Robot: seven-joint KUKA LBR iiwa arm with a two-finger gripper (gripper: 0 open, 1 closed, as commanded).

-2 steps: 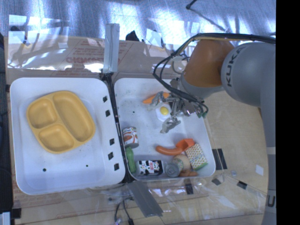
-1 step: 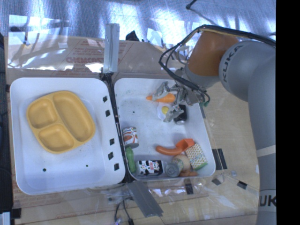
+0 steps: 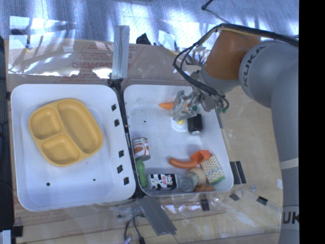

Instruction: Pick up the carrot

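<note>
The carrot [image 3: 166, 105] is a small orange cone at the back of the right bin [image 3: 152, 93], its tip pointing left. My gripper [image 3: 184, 107] hangs right beside the carrot's thick end, touching or nearly touching it. The gripper body hides the contact, so a hold on the carrot is not visible. The grey arm with its orange band [image 3: 231, 52] comes in from the upper right.
Just under the gripper lie a white disc [image 3: 179, 124] and a black block [image 3: 195, 123]. Along the right bin's front sit a small can [image 3: 141, 149], a green piece [image 3: 141, 173], a black-and-white carton [image 3: 162, 181], a long orange item [image 3: 185, 161] and a patterned block [image 3: 213, 169]. The left bin holds a yellow divided plate [image 3: 65, 131].
</note>
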